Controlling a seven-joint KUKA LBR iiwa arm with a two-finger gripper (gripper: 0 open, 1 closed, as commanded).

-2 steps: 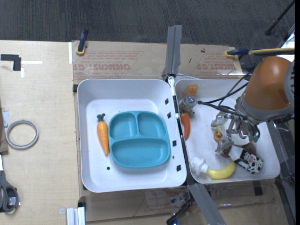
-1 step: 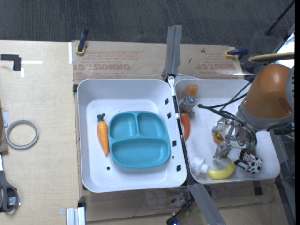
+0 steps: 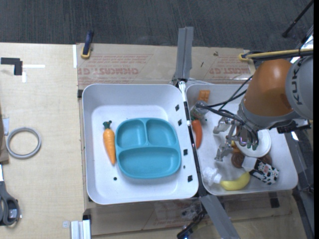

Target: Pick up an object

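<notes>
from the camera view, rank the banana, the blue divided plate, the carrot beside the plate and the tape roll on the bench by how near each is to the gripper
Measured from the gripper, in the right bin:
1. Banana, just below it in the right bin's near corner.
2. Blue divided plate, in the middle of the left bin.
3. Carrot, left of the plate.
4. Tape roll, out on the bench, far left.

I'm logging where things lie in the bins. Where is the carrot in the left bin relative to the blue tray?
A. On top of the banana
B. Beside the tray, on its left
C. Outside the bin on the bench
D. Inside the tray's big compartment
B: the carrot lies on the bin floor, just left of the blue tray.
</notes>
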